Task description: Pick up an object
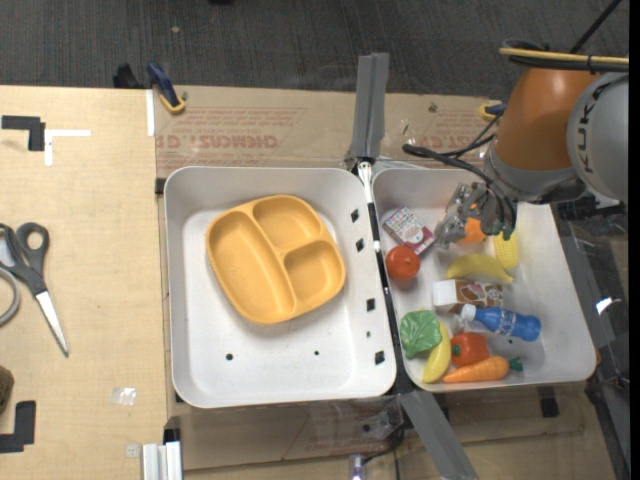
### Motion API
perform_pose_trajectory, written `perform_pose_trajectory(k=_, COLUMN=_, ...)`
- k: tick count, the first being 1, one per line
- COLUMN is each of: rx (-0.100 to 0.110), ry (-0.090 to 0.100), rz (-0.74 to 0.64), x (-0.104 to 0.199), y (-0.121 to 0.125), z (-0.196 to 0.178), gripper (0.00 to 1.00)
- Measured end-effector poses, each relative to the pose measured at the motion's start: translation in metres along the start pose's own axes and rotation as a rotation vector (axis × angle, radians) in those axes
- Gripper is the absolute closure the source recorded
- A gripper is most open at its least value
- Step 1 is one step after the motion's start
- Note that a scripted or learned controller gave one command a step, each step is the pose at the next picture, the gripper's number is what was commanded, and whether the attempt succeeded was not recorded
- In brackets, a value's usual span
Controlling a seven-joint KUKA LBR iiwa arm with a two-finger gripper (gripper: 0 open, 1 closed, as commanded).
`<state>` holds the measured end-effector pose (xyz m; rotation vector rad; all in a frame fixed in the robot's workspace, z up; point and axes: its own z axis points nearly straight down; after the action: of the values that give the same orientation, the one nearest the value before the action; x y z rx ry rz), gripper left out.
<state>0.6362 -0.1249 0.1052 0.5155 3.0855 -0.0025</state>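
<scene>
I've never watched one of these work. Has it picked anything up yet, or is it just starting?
Nothing looks lifted yet. The gripper is low in the right bin, over the toys near the bananas. Whether it holds something, I can't tell. The yellow tray holds nothing. The lift itself remains.

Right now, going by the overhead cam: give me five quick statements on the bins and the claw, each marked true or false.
1. The yellow divided plate lies in the left bin. True.
2. The claw hangs over the left bin. False: it is over the right bin, near its far side.
3. A red tomato sits in the right bin close to the divider between the bins. True.
4. The blue bottle lies on the yellow plate. False: it lies in the right bin, above the carrot.
5. Scissors lie inside the right bin. False: they lie on the bench, left of both bins.
</scene>
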Motion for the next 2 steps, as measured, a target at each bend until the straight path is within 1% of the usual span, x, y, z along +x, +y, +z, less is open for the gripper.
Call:
perform_pose_trajectory(k=1, rx=0.001, ry=0.012, rz=0.181, x=0.087, y=0.050, z=-0.088, gripper=1.00)
perform_pose_trajectory(k=2, rx=0.001, ry=0.011, rz=0.167, x=0.092, y=0.123, z=-0.141, gripper=1.00)
